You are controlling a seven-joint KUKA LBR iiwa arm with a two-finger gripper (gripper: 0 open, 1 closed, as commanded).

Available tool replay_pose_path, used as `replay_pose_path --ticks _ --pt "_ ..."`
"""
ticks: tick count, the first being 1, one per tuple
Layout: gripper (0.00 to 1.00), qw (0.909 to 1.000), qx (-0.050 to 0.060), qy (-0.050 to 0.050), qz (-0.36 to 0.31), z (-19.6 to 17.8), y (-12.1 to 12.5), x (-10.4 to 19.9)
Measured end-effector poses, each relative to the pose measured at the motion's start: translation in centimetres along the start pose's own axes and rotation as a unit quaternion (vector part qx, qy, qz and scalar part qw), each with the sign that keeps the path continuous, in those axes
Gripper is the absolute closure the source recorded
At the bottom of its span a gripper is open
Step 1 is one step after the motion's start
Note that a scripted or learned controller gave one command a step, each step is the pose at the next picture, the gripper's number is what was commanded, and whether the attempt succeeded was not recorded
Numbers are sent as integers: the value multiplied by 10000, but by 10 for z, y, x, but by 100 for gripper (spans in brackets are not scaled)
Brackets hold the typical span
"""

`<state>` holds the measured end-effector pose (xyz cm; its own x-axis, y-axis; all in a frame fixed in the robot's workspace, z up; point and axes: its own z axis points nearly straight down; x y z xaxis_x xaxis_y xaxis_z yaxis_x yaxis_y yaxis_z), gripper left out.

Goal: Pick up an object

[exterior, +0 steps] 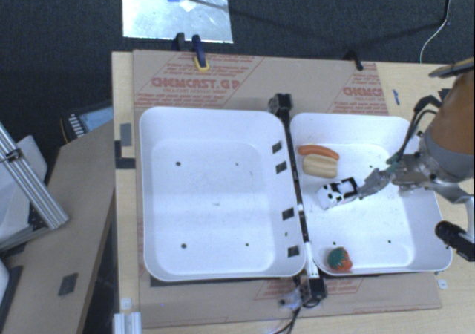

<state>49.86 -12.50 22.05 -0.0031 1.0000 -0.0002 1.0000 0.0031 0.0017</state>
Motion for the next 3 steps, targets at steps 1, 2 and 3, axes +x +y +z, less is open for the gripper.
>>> replay_pose_path --ticks 1,2,3 --pt "0 9999 -92 -40 25 -156 0 -49" --pt "100 10000 -32 -16 -7 -158 0 -45" --pt "100 10000 -14 -11 14 -200 -12 -83"
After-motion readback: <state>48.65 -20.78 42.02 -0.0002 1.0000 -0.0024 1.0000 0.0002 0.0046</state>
